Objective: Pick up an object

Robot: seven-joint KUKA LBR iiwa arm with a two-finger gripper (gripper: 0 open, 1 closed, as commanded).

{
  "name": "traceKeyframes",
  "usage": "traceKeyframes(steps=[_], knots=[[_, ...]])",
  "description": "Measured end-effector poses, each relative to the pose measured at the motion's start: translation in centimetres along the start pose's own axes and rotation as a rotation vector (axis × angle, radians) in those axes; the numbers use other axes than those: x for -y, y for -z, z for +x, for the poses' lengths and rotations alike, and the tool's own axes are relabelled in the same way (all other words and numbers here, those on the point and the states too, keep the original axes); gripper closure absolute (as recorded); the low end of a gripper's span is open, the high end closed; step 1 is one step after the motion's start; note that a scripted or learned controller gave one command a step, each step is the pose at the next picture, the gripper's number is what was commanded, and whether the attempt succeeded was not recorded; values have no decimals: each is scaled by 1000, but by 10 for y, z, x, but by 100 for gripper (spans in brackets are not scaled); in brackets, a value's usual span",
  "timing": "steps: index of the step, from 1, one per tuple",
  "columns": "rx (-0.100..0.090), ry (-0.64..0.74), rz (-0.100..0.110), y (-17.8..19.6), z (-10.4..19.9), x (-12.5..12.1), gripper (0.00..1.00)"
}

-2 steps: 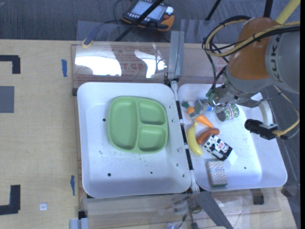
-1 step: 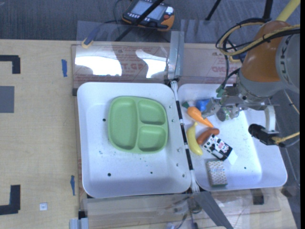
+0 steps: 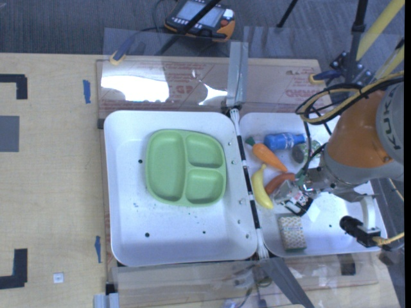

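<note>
Gripper down low in the right bin, fingers lost in dark clutter, so their state can't be told. Just beside it: a reddish-brown sausage-like piece, yellow banana, orange carrot. Blue bottle behind, label unreadable. Patterned block in front. Green 3-compartment plate sits in the left bin.
</note>
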State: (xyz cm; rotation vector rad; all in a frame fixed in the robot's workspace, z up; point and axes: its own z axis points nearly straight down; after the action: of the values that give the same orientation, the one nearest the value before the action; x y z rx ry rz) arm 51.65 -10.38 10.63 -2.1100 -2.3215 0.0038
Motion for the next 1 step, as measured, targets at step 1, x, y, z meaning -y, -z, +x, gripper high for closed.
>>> traceKeyframes(steps=[1], knots=[[0,-4,2,7,-2,0,100]])
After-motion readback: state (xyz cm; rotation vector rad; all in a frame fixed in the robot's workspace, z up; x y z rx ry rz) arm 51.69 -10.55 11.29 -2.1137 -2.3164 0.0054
